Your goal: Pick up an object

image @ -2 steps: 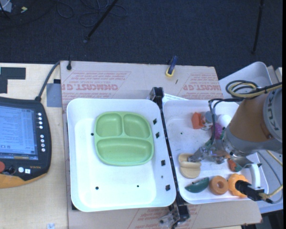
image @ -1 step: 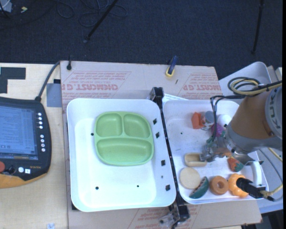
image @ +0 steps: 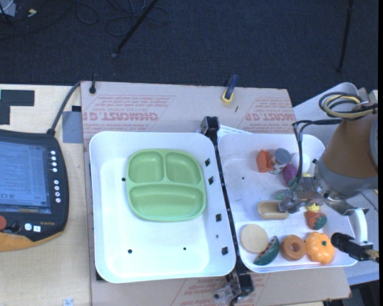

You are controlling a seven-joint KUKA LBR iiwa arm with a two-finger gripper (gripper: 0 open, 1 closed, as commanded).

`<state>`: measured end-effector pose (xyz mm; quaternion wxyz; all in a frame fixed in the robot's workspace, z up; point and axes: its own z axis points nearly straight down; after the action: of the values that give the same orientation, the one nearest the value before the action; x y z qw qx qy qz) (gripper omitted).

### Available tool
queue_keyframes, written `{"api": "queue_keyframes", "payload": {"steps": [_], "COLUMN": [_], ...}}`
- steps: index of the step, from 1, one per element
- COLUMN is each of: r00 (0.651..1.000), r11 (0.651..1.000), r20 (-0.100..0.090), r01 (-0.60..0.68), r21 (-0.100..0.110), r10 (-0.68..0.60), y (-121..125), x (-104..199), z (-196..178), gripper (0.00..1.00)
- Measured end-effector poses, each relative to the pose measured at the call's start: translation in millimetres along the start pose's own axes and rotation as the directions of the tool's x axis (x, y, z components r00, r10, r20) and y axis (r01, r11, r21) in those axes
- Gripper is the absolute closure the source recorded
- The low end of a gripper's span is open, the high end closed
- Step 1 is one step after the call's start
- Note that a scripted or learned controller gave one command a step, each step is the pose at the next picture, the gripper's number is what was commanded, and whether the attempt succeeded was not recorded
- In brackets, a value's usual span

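The right bin (image: 242, 164) holds several toy foods. An orange block (image: 265, 160) lies beside a grey-and-purple piece (image: 285, 163) at the back. A tan elongated piece (image: 272, 210) lies mid-bin, a red strawberry-like piece (image: 316, 220) to its right. Along the front edge sit a beige round cookie (image: 254, 238), a dark green slice (image: 268, 252), a brown donut (image: 293, 247) and an orange pumpkin (image: 319, 247). My gripper (image: 295, 199) is low in the right bin, right by the tan piece's right end. The arm's orange band (image: 351, 146) rises above it.
The left bin (image: 108, 234) contains a green three-compartment plate (image: 165, 185). A teach pendant (image: 22, 183) lies at the far left of the bench. A black divider (image: 218, 190) runs between the bins. Cables loop over the arm at the right.
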<state>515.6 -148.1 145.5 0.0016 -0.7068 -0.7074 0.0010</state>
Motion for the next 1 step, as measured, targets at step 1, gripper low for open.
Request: {"api": "queue_keyframes", "payload": {"steps": [1], "r00": [1.0], "r11": [1.0], "r20": [0.001], "r01": [0.001], "r21": [-0.003], "r10": [-0.001], "y": [3.1], "x": [-2.1], "z": [-60.4], "gripper": [1.0]}}
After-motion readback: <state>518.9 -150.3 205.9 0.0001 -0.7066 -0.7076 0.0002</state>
